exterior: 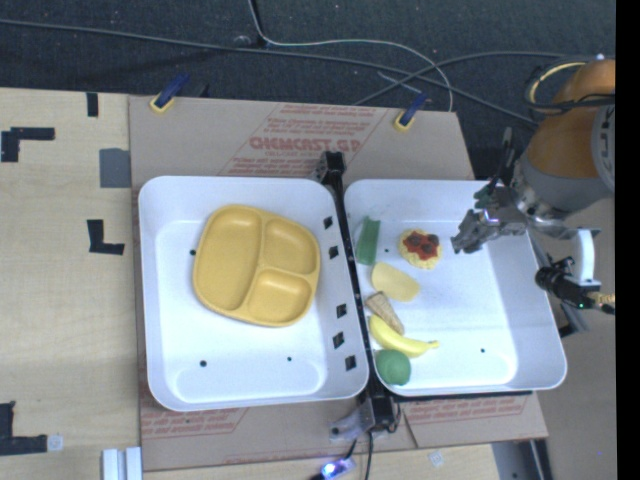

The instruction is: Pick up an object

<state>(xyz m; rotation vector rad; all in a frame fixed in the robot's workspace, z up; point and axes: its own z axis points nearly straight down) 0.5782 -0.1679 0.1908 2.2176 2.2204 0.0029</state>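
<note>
The right bin (500, 308) holds several toy foods along its left side: a green pickle-like piece (368, 240), a small tart with red topping (421, 248), a pale yellow slice (396, 282), a tan wedge (385, 311), a banana (400, 340) and a green round fruit (394, 368). My gripper (470, 236) hangs over the right bin's upper right part, a short way right of the tart. Nothing shows between its fingers, and their spread is too small to read.
The left bin (170, 298) holds a yellow divided plate (256, 265). A black clip rail (345, 288) runs between the bins. Cables (330, 43) cross the dark floor behind the cardboard sheet (300, 138). The right bin's middle and right floor is bare white.
</note>
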